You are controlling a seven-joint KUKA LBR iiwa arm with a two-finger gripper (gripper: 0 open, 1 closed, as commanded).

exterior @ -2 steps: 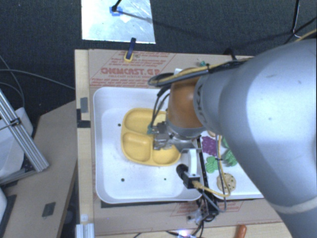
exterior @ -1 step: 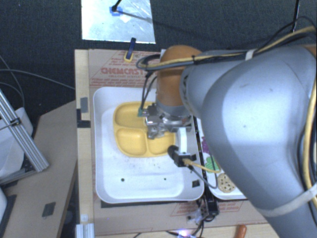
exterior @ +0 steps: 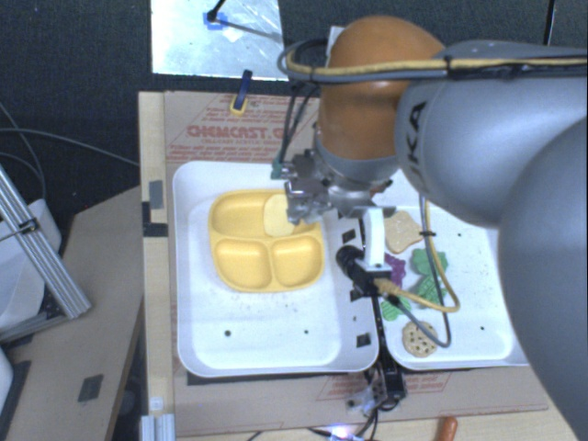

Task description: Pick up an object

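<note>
A yellow divided plate (exterior: 250,255) lies in the left bin (exterior: 257,338), toward its back. My gripper (exterior: 300,211) hangs over the plate's back right compartment, close to its surface. The right bin (exterior: 478,329) holds several small things: a tan piece (exterior: 401,231), a purple piece (exterior: 396,268), green pieces (exterior: 428,274) and a round cookie with dark chips (exterior: 419,339). The large grey arm covers much of the right bin.
The bins stand on a cardboard sheet (exterior: 220,127) with red print. A blue and yellow tool (exterior: 242,93) lies on the cardboard behind the left bin. A metal frame (exterior: 37,246) stands at the far left.
</note>
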